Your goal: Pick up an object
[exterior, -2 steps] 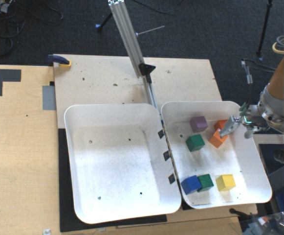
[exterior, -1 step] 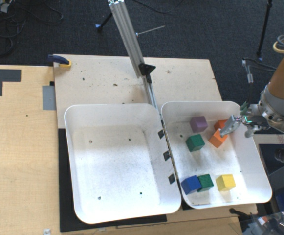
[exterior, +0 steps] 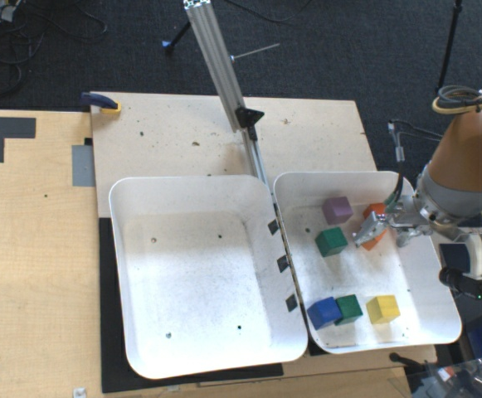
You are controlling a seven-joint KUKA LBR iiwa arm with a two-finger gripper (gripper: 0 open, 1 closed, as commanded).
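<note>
your end effector (exterior: 373, 232) is low in the right bin, right at the orange block.

the orange block (exterior: 376, 226) lies in the upper part of the right bin (exterior: 423, 330), and the end effector reaches to it from the right side; the metal fingers seem to sit against it, but you cannot tell from this view if they are wide, narrow, or really holding the block. i judge this block to be the nearest target, with the dark green block (exterior: 332, 241) just to its left and the purple block (exterior: 337, 209) up and to the left. count in the right bin: one orange, one purple, two green (the second (exterior: 349, 308) is near the front), one blue (exterior: 324, 312), one yellow (exterior: 382, 308), so six blocks. there are two white bins on the worktop (exterior: 182, 131) and one arm.
</note>
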